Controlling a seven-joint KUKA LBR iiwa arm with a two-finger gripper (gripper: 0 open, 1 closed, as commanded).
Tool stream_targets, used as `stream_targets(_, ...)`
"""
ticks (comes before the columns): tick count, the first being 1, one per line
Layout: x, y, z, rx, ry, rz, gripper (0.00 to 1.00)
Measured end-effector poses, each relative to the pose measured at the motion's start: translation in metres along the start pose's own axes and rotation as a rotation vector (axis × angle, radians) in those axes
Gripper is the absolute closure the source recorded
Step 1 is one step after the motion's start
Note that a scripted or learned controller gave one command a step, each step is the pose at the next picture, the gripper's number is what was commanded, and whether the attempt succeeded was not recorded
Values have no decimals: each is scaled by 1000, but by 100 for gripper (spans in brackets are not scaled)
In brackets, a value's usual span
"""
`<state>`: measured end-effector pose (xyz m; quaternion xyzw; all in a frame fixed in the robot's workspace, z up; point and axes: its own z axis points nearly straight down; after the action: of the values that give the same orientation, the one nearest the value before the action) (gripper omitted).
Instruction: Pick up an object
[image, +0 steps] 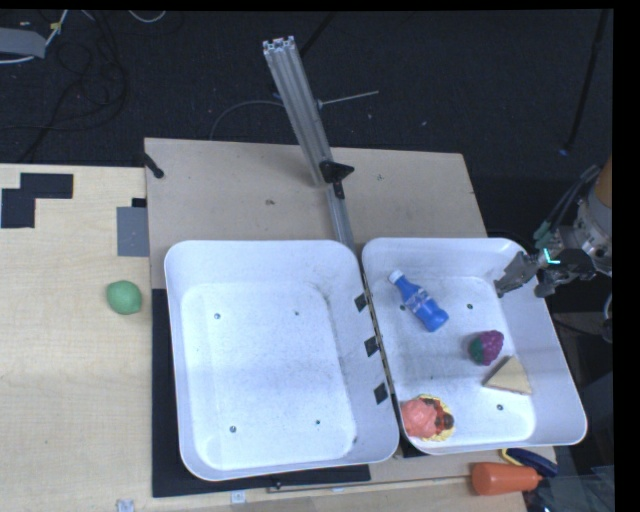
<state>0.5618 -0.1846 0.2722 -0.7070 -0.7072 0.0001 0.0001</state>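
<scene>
Hovering at the right bin's (560, 350) far right rim, my hand (530, 272) looks spread wide and holds nothing; the purple object (486, 347) lies nearest, down-left inside the bin

A pale wooden tabletop (60, 340) fills the left, bearing black patches at its far left edge, beside a tan board (400, 190). A slanted aluminium rail (300, 105) rises at the far side. Beyond lies dark carpeted floor (450, 80) strewn with cables (90, 70).

Green ball (125, 297) on bench, left of bins (190, 262).
</scene>
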Motion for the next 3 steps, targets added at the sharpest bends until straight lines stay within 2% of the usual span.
stream_targets(1,0,0,0,0,0,0,0)
stream_targets(3,-4,-6,121,5,1,0,0)
